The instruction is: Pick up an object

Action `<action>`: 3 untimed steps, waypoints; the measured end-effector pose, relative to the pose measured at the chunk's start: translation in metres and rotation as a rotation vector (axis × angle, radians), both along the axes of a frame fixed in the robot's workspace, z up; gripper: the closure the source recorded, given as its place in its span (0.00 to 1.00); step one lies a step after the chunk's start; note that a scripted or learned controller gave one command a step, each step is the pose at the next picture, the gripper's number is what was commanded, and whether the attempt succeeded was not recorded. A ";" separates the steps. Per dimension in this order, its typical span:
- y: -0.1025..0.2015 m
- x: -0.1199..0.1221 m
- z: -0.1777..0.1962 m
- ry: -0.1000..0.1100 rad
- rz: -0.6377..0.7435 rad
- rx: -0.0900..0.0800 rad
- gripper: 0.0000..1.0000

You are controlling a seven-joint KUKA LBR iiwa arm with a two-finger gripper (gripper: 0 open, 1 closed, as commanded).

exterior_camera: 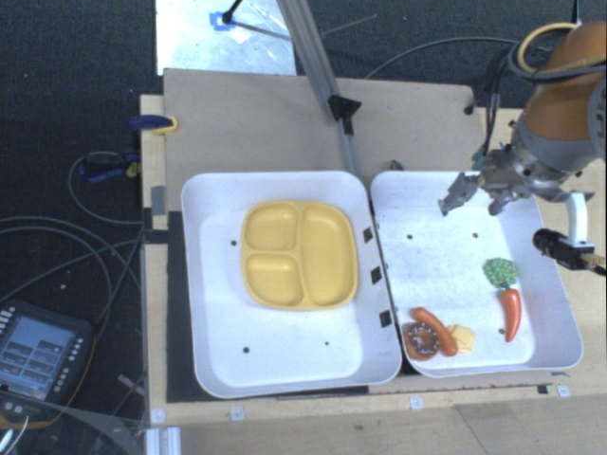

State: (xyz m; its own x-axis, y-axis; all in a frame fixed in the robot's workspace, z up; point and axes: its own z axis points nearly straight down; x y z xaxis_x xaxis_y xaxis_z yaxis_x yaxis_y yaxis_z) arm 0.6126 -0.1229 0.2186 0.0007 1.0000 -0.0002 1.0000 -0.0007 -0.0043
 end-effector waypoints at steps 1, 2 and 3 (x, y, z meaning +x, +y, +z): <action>-0.001 -0.010 -0.049 0.000 0.001 0.001 0.00; 0.001 -0.011 -0.113 0.001 0.001 0.001 0.00; 0.000 -0.009 -0.098 -0.008 0.000 0.000 1.00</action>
State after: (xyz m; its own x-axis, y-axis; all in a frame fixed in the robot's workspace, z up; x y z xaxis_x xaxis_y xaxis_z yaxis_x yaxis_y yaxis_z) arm 0.6038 -0.1226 0.1208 0.0003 1.0000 0.0002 1.0000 -0.0003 0.0034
